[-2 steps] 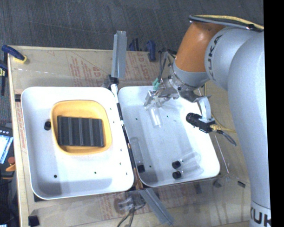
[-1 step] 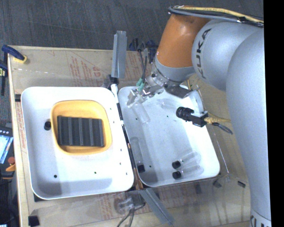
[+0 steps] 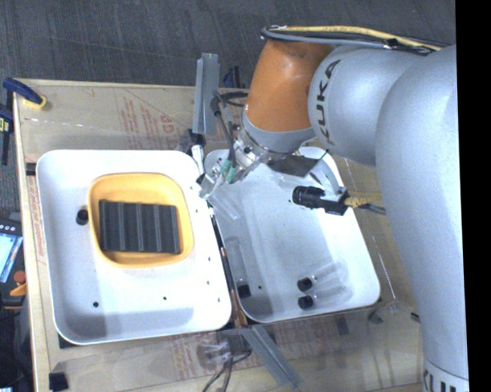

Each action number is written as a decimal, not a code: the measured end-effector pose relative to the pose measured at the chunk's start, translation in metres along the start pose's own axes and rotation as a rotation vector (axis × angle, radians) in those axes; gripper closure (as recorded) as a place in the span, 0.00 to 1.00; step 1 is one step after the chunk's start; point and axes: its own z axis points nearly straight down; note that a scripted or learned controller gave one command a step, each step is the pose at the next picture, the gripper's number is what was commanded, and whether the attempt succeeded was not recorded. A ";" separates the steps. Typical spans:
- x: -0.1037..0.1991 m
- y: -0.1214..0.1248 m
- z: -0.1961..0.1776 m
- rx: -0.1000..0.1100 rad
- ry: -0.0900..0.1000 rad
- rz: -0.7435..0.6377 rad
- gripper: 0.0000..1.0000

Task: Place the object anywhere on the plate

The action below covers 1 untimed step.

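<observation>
two white bins (image 3: 65, 314): one yellow plate (image 3: 139, 187), two clear vials (image 3: 325, 281).

The plate (image 3: 139, 222) is yellow-orange, roughly square with rounded corners, and carries a dark ribbed rectangular inset across its middle. It lies flat in the left white bin (image 3: 64, 302), to the left of and a little below the end effector (image 3: 221, 174), well apart from it. Two small clear objects with black caps (image 3: 317, 287) lie on their sides near the right bin's (image 3: 356, 252) lower corner, below and right of the end effector.
</observation>
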 end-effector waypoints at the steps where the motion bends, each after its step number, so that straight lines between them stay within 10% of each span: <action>1: 0.025 0.005 0.009 0.000 0.000 -0.127 1.00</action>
